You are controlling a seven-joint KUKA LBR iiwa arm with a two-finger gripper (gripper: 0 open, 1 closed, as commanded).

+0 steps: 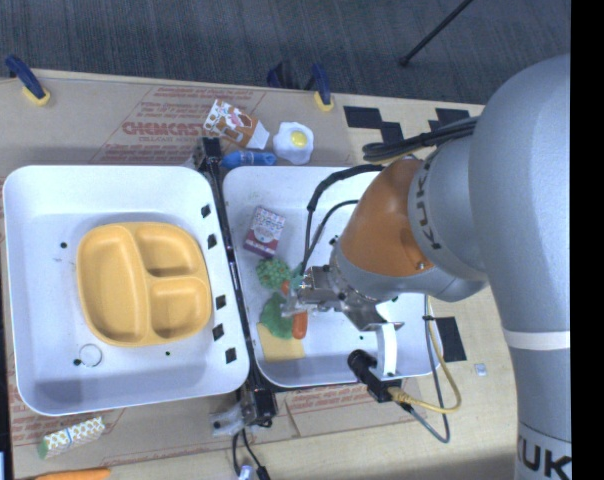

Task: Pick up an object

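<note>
Seen from above at a slant: 2 shallow white bins side by side on a cardboard-covered bench (162, 123), with the grey arm (522, 198) and its orange band reaching in from the right over the right bin (327, 373). Jaws (304, 300) lowered into a small pile at that bin's near-left part, right against a green leafy toy (273, 272), a small orange-red piece (300, 324) and a yellow wedge (280, 344) just below. Impossible to tell whether the jaws stand apart or together, with the tips lost among the clutter and the wrist above. A small red-and-white carton (265, 232) lying apart, further up the same bin. In the left bin (22, 268), a yellow divided tray (142, 280), untouched. Beyond the bins, on the bench, a snack packet (227, 121) and a toy fried egg (294, 140). By appearances, the grasp step itself, down at the pile and nothing yet lifted. Next called for: a firm closing on 1 piece of the cluster, most likely the green or the orange-red one, then a straight rise clear of the bin wall without dragging the neighbours along.
</note>
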